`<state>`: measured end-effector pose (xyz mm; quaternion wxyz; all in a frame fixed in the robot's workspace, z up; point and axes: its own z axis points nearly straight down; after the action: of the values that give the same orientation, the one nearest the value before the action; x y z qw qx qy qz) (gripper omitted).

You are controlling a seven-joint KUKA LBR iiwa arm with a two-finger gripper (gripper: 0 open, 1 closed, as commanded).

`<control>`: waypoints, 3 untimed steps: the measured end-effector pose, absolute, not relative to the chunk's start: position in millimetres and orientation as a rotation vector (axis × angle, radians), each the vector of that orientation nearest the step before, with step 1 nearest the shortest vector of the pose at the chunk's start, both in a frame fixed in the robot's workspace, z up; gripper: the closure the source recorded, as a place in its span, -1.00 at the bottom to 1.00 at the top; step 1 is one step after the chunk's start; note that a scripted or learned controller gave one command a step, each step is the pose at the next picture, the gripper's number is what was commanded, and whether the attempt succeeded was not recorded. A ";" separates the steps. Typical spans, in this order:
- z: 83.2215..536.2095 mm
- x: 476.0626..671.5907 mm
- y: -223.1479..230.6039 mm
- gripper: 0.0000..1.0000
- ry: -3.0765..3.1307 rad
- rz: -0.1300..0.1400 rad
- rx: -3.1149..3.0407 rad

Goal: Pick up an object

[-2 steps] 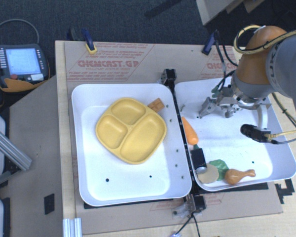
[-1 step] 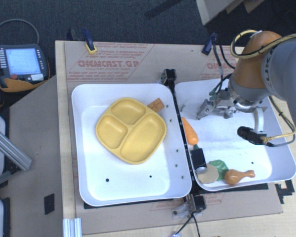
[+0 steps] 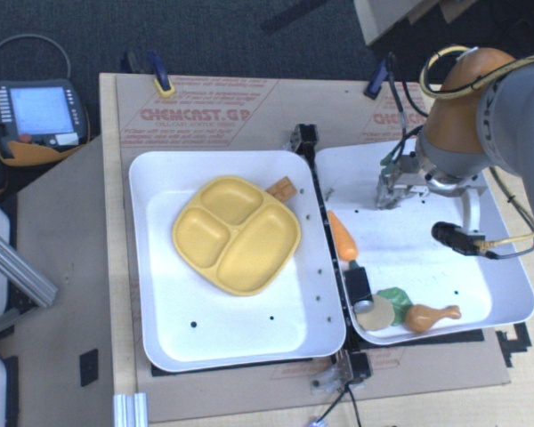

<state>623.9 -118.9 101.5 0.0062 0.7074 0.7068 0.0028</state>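
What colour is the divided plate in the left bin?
Yellow plate, clear in the camera view.

On the brown cardboard sheet (image 3: 214, 105) under the bins there is red printed text. It reads "CHEMCAST G.P" in big letters, to the left of the gripper (image 3: 393, 188) and a little farther from the camera. A smaller red line stands above these letters, but it is too small to read. More red print, too blurred to read, is on the same sheet just behind the gripper. The screen of the handheld pendant (image 3: 37, 114), far to the left, is lit, but nothing on it can be read.
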 end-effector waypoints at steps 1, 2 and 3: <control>145.9 630.4 -116.5 1.00 2.220 0.003 2.218; 189.7 630.3 -113.3 1.00 2.220 0.005 2.216; 232.0 632.3 -112.7 1.00 2.220 0.004 2.217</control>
<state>632.3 -112.7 232.0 0.0022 0.7067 0.7075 0.0012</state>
